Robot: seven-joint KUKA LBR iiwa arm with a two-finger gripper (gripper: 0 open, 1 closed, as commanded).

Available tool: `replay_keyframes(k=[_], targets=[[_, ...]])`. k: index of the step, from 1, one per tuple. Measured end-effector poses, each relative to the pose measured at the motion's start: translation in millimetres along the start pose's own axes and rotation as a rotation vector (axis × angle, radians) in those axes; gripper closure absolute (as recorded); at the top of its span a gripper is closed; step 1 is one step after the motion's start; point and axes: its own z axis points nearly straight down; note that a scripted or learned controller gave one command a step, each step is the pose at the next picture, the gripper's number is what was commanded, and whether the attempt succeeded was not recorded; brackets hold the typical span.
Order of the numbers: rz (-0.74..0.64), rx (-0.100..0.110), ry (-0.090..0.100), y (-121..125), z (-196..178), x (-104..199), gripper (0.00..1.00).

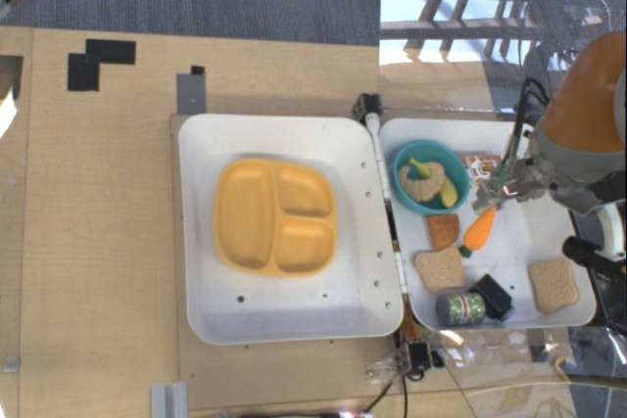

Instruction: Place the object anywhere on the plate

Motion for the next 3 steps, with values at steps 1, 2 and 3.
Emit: replay_keyframes(k=[1, 2, 3], targets=[[-0.174, -0.004, 0.001, 52.1, -26.7, 57.2, 1.00], [-0.304, -0.004, 0.001, 74.3, -43.7, 110.8, 1.00], [-0.473, -0.002, 0.004, 83.2, -31.6, 182.8, 1.00]])
